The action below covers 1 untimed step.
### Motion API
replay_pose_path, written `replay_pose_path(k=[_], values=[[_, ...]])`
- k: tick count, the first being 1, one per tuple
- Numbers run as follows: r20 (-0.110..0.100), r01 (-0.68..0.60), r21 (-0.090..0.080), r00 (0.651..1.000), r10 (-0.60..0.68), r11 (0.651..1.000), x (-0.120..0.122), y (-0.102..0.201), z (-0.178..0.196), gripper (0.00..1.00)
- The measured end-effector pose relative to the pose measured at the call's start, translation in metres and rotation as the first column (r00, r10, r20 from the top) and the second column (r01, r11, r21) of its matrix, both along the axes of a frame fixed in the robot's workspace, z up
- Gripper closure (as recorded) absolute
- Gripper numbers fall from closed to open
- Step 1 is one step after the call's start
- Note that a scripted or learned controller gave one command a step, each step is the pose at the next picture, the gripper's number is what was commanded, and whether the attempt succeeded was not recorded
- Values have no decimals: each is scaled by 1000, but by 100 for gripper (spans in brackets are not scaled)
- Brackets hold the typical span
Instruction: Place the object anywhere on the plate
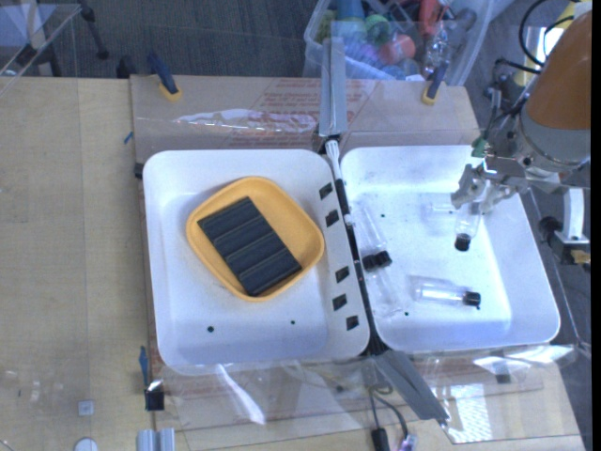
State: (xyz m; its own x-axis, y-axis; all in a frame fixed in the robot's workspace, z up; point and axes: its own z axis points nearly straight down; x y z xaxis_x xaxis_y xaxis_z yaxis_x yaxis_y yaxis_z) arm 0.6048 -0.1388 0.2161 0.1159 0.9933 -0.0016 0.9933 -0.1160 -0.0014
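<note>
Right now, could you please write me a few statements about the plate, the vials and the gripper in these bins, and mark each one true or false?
1. The yellow plate lies in the left bin. True.
2. A dark ribbed block lies on the plate. True.
3. A clear vial lies on the plate. False: the vials are in the right bin, such as the black-capped vial lying near its front.
4. The gripper is above the left bin. False: it is over the right bin.
5. A small vial hangs upright just below the gripper, black cap down. True.
</note>
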Motion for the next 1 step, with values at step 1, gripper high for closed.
replay_pose_path(k=[1], values=[[0, 0, 0, 1000, 0, 1000, 0, 0, 0, 0]])
